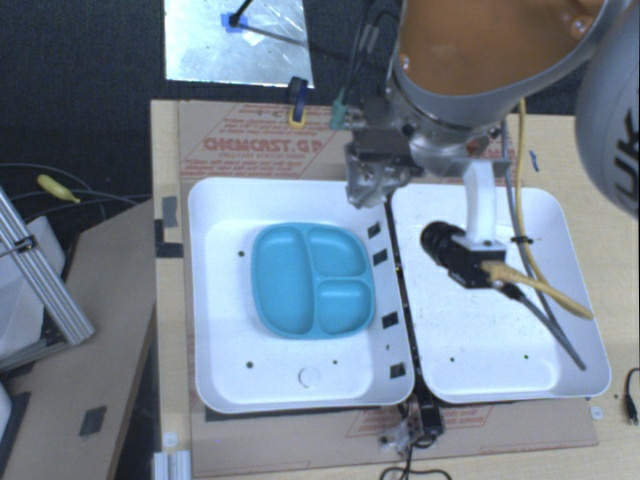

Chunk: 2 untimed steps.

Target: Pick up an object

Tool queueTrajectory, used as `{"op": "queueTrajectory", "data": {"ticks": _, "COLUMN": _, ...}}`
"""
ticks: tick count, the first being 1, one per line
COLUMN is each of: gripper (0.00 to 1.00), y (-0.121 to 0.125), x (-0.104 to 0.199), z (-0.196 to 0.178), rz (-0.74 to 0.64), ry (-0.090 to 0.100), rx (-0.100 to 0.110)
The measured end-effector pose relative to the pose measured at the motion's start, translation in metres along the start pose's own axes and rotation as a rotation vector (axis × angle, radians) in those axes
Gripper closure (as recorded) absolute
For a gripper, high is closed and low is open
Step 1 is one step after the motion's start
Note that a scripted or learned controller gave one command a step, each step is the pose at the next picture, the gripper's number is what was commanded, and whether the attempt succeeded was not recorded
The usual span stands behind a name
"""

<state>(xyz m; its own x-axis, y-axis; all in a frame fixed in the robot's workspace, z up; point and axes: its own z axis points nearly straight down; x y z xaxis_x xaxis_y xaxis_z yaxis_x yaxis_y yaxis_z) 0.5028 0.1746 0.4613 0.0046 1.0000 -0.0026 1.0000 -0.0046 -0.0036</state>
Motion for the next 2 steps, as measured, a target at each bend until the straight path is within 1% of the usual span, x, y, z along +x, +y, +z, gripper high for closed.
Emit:
{"op": "queueTrajectory", "data": {"ticks": 1, "gripper": 1.0, "y": 0.0, "x": 0.003, "z": -0.015, "rz": -0.01, "ry": 0.005, "rx": -0.008}}
{"op": "queueTrajectory", "data": {"ticks": 2, "gripper": 1.0, "y": -0.018, "x": 0.063, "z": 0.012, "rz": -0.014, "ry": 0.004, "rx": -0.002}}
